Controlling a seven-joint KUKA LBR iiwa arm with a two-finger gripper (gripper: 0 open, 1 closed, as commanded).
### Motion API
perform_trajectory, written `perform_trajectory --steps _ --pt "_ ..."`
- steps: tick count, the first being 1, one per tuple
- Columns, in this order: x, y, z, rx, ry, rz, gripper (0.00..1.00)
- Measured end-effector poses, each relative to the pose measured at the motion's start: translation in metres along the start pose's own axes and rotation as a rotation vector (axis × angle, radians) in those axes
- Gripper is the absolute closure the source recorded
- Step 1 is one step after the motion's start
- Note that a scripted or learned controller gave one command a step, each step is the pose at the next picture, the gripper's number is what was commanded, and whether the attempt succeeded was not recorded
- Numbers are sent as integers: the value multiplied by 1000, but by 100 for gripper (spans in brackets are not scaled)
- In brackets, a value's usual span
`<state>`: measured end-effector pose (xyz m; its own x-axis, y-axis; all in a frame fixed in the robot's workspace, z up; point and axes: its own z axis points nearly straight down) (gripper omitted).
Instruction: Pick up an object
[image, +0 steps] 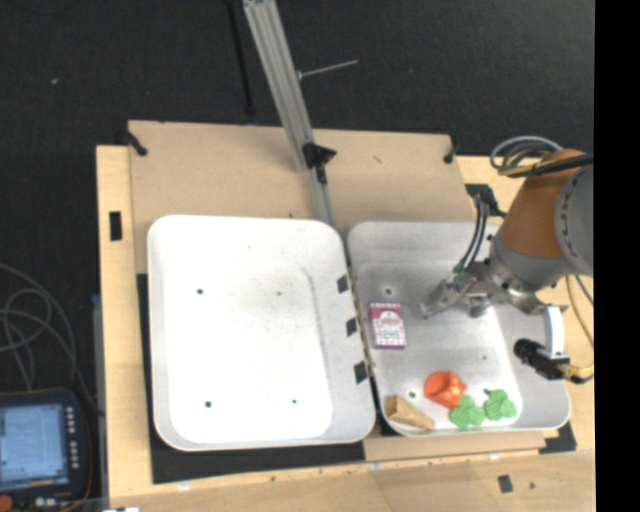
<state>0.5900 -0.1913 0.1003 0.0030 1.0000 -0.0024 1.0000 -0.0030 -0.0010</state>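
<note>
Camera view, fixed above the worktop (250, 165), is directed down at a slant on two shallow white bins placed side by side. The left bin (250, 330) is seen as a bare white surface with a few small dark dots. The right bin (420, 250) carries four items. A small purple-and-white card packet (387, 326) is located near the bin's left wall, about midway along it. An orange-red object (444, 386) is positioned toward the near edge of the bin. Just beside it, to its right, a green leafy object (484, 409) is laid against the near rim. A tan wedge-shaped piece (407, 411) is placed at the near left corner, close to the orange-red object but apart from it.

The arm (545, 225), grey with an orange band above the wrist, is extended in from the right over the right bin. The pincer (450, 297) is held over the bare middle of the right bin, to the right of the card packet and well above the group at the near edge. No item is seen between its fingers. Whether the pincer is spread or pressed together cannot be told.

A slanted metal rail (285, 85) is mounted behind the bins.
</note>
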Motion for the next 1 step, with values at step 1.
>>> perform_trajectory --steps 1 --pt "-1 1 -13 -5 0 4 100"
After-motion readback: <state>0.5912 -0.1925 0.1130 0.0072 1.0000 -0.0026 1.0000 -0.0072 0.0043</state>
